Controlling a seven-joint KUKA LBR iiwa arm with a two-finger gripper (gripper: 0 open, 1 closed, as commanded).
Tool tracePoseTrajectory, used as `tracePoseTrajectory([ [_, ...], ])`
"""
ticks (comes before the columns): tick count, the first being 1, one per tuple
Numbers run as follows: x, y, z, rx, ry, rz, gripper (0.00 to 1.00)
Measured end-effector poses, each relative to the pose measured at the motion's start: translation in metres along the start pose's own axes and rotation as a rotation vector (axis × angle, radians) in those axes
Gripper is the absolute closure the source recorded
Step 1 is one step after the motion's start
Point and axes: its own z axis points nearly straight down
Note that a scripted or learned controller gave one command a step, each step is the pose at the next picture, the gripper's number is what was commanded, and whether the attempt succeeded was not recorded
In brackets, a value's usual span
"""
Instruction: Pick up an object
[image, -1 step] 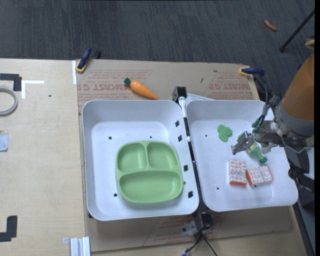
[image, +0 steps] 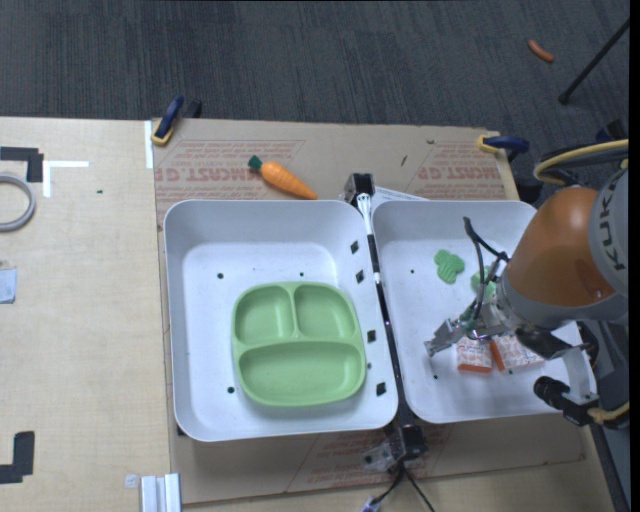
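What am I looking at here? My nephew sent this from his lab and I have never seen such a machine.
It is one picture, taken by a fixed camera above a bench, looking down at a slant. The grey and orange shape at the right is a robot arm; its gripper, a two-finger claw, is low in the right bin, next to a red and white packet. I cannot tell whether it holds anything. A small green piece lies in that bin too. The left bin holds a green divided plate. A toy carrot lies on the cardboard behind the bins.
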Motion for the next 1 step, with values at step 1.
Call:
tracePoseTrajectory([
  [1,-0.0031,0.0016,-0.0106,-0.007,-0.008,0.005,1.00],
])
